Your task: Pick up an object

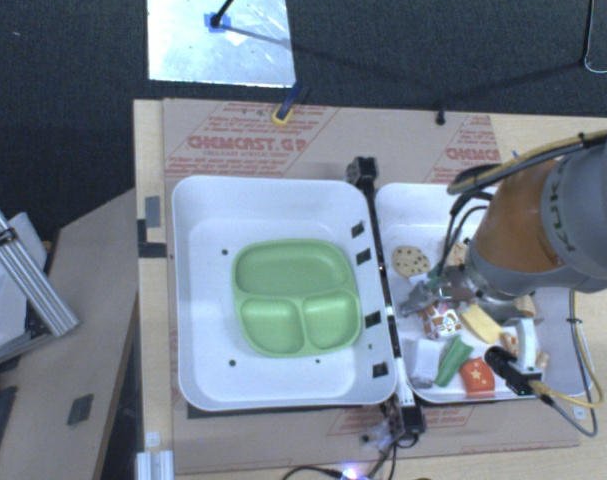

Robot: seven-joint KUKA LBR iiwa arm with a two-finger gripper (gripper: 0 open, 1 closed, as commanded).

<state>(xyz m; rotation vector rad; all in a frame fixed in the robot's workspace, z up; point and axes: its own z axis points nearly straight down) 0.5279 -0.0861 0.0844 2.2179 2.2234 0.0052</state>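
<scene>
Over the right bin (415, 206), low above its floor: one claw (426, 297), on one grey arm (573, 223) with an orange band. Whether the claw is spread or pressed together cannot be told, nor whether it grips anything.

Objects for picking, all in the right bin, five counted:
- Cookie (410, 260), one, round and speckled. Just up-view of the claw, apart from it, lying flat.
- Red-and-white printed item (441, 322), one, small. Just below the claw in the view, nearest of all; contact cannot be told.
- Yellow wedge (480, 322), one. Below the claw and to the view's right, just beside the printed item and partly under the arm.
- Green piece (452, 362), one, long and tilted. Farther below the claw, near the bin's front wall.
- Red piece (477, 376), one. Touching the green piece on its right.

Surroundings:
- Left bin (198, 268), one, to the view's left of the claw, past the wall the two bins share.
- Green plate (295, 296), one, three compartments, lying in the middle of the left bin, well apart from the claw.
- Printed board (248, 140), one, under both bins.
</scene>
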